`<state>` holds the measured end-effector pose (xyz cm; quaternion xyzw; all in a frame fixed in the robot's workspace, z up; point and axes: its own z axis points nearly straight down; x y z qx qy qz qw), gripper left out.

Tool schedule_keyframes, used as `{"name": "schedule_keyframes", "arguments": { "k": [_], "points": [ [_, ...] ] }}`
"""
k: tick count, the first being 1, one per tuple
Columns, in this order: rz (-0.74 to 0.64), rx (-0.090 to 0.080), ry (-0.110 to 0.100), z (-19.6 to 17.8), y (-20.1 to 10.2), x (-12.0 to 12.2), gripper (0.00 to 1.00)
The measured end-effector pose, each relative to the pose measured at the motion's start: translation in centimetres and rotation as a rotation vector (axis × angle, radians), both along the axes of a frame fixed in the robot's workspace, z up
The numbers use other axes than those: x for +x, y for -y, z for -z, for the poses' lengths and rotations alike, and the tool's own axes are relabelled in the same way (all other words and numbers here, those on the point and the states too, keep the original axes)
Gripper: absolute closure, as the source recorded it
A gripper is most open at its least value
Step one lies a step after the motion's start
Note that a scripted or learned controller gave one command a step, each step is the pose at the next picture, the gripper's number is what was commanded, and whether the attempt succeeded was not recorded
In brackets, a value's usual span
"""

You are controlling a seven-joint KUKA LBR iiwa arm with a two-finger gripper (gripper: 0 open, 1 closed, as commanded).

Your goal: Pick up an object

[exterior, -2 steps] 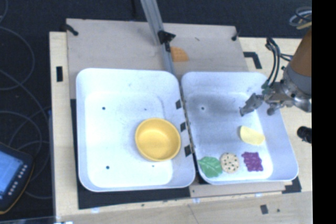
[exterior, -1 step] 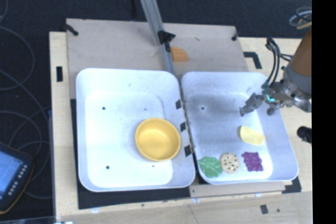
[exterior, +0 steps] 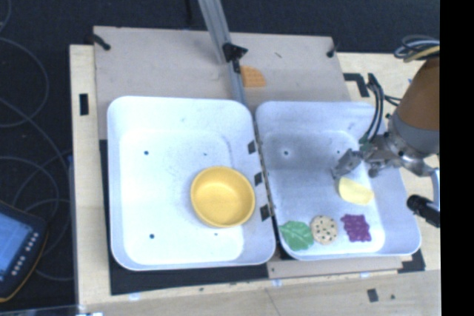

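A yellow bowl [exterior: 222,196] sits in the left bin [exterior: 148,129], toward its lower right. In the right bin [exterior: 304,129], along the near edge, lie a green leaf-shaped piece [exterior: 296,234], a round cookie [exterior: 324,229] and a purple grape bunch [exterior: 357,227]. A pale yellow lemon-like piece [exterior: 355,192] rests just above them. My gripper [exterior: 354,168] hangs over the right bin, directly above and touching the edge of that yellow piece. Its grey fingers [exterior: 344,163] point left and down, and nothing shows between them.
A slanted metal pole [exterior: 211,11] rises from the back of the bench between the bins. An orange tag [exterior: 252,77] lies on the board behind the bins. Cables hang at the arm's right side. A tablet [exterior: 15,248] sits off the bench at lower left.
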<state>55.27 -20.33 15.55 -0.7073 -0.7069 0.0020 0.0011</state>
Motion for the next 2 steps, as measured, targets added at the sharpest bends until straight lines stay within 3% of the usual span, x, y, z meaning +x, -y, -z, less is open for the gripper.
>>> {"name": "schedule_keyframes", "arguments": {
  "k": [1,2],
  "points": [
    [0.0,0.0,0.001,5.3,0.1,-0.1,0.0],
    [0.004,-0.002,0.01,3.8,0.2,0.1,1.0]
  ]
}}
